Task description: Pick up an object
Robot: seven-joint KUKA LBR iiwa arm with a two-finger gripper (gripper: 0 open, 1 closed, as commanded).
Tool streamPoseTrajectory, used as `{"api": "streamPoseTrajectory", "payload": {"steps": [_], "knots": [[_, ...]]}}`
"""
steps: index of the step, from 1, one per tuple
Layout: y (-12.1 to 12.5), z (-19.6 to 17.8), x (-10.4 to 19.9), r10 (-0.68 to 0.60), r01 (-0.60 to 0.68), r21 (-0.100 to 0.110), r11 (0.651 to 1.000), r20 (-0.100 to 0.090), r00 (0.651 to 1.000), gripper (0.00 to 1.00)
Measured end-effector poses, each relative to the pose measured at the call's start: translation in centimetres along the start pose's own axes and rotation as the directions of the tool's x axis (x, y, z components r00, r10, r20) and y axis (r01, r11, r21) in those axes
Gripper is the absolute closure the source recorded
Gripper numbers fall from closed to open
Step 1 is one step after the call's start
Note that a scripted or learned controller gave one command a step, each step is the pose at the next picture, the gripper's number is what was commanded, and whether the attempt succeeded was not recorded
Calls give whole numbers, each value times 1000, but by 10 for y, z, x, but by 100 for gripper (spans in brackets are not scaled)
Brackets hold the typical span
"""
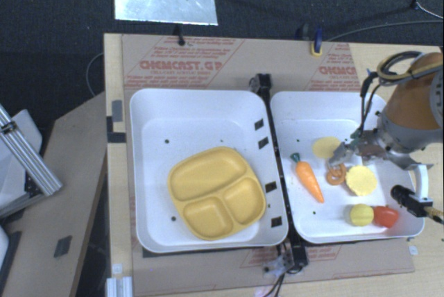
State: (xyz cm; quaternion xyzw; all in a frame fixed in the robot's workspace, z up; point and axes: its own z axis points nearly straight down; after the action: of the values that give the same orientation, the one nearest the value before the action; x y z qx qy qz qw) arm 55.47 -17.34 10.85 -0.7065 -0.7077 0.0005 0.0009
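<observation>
The right bin (298, 115) holds an orange carrot (309, 179), a small brown ring-shaped piece (336, 175), a flat yellow disc (325, 147), a larger pale yellow round piece (362, 180), a yellow lemon (361, 214) and a red tomato (386, 216). My gripper (342, 157) hangs low over the middle of this bin, between the flat disc and the brown ring, right above the ring. The arm comes in from the right and covers part of the bin's right side.
The left bin (159, 115) contains a yellow compartment tray (217, 191). A black divider (272, 150) runs between the bins. A black fitting (409, 200) on the arm hangs over the right bin's right edge, near the tomato.
</observation>
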Motion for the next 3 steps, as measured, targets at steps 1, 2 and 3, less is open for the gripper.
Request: {"api": "streamPoseTrajectory", "payload": {"steps": [1, 2, 3], "knots": [[1, 25, 0, 0, 0, -2, 1000, 1, 1000, 0], [2, 12, 0, -1, 1, -6, 1000, 1, 1000, 100], [8, -46, -9, -2, 2, -8, 1000, 3, 1000, 100]]}}
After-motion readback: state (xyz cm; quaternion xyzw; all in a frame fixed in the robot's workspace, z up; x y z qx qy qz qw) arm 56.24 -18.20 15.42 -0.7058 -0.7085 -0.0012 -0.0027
